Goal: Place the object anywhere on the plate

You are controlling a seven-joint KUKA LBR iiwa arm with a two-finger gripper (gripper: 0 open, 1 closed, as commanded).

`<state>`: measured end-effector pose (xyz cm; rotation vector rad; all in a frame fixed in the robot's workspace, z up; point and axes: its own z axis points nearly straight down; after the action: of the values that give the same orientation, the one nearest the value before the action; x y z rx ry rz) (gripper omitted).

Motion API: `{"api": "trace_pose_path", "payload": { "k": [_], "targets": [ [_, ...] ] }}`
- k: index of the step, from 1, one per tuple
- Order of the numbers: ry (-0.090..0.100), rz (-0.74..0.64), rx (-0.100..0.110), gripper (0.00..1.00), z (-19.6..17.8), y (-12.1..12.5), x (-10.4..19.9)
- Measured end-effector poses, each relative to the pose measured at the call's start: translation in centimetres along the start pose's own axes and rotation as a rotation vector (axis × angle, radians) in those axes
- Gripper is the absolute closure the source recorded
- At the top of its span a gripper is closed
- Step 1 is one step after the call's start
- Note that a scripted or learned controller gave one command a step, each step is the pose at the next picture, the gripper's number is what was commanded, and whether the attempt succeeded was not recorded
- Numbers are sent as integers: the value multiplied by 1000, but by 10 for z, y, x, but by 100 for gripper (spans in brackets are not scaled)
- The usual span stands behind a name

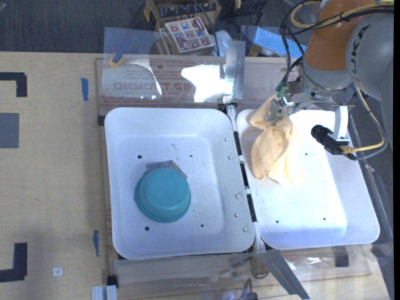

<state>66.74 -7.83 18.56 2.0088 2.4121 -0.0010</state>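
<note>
Gripper (279,107) pinched on the tan cloth (270,149) hanging over right bin (350,224); lift it clear of the divider, then carry left to teal plate (163,194).

Two white bins side by side on the table (50,186): left bin (122,136), right bin (350,217), rims touching along the middle. Small dark holes dot both bin floors. Grey patch (164,165) on left bin floor. Blue tape bits on table: one (84,89) near top left of the bins, one (95,242) lower left. Black corner marks (17,83) and (17,262) at table's left edge. Clear plastic sheet (134,80) behind left bin. Colourful box (186,34) and blue ridged item (270,41) on floor beyond.
</note>
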Motion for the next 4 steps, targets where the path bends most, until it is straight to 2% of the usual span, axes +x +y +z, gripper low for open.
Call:
{"api": "trace_pose_path", "payload": {
  "k": [1, 2, 3, 4],
  "targets": [
    [3, -47, 0, 100, -1, -6, 105],
    [3, -33, 2, 100, 0, -70, 185],
    [3, -1, 5, 100, 3, -85, 268],
    [3, -15, 6, 100, -19, -125, 287]
  ]
}}
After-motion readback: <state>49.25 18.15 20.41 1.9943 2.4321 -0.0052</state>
